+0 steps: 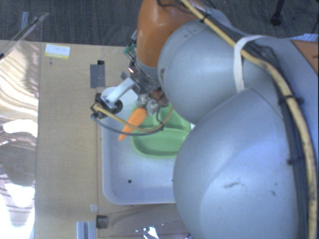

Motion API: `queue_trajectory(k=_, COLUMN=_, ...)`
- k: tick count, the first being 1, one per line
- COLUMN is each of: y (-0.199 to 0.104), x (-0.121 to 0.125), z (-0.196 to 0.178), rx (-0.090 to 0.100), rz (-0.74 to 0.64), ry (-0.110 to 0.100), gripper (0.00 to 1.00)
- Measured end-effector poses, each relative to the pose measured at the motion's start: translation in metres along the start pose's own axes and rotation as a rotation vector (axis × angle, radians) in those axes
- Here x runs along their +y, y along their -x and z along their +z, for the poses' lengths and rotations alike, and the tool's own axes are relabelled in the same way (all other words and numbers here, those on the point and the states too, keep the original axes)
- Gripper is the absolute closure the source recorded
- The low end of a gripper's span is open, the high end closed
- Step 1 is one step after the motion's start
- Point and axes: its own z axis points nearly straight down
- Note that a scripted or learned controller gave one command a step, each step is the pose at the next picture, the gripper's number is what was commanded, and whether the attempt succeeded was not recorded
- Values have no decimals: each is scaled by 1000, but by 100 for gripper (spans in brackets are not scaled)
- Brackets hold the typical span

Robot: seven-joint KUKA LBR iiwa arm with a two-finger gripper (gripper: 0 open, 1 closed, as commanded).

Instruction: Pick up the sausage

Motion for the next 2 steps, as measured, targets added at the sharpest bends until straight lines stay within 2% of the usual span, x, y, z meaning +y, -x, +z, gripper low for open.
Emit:
queue_trajectory(k=1, y=-17, x=16, z=-118, rx=4, rz=-199, ry=3, gripper=100)
queue_trajectory(k=2, y=27, x=-22, z=117, rx=-4, rz=-169, ry=-3, gripper=100)
